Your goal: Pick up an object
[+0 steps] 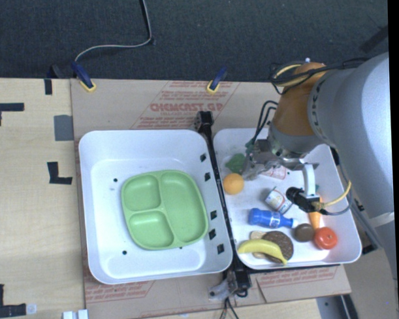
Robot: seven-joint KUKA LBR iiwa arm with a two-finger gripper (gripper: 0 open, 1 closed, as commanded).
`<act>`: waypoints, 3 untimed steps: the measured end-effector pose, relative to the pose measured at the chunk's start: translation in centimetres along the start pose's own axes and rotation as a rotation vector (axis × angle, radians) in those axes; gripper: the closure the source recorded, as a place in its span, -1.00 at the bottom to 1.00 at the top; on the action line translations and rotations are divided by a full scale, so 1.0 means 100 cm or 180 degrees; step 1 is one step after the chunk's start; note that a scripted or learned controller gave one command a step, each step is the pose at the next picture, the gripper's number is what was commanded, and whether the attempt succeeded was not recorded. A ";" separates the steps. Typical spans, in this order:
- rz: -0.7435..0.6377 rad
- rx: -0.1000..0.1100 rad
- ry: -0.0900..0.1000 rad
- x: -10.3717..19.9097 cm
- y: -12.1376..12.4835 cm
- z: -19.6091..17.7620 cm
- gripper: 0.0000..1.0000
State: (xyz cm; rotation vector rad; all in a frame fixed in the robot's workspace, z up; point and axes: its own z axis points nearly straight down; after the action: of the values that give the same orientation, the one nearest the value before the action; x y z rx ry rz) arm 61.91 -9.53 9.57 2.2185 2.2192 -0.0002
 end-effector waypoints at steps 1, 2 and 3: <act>0.0001 0.0001 0.0000 0.000 0.000 0.000 -1.00; 0.0033 0.0251 0.0055 -0.015 0.036 0.014 -1.00; 0.0003 0.0011 0.0001 -0.007 0.049 0.011 -1.00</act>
State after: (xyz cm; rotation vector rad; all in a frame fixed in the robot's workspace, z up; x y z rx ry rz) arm 66.80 -10.19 8.48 2.2216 2.2200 -0.0035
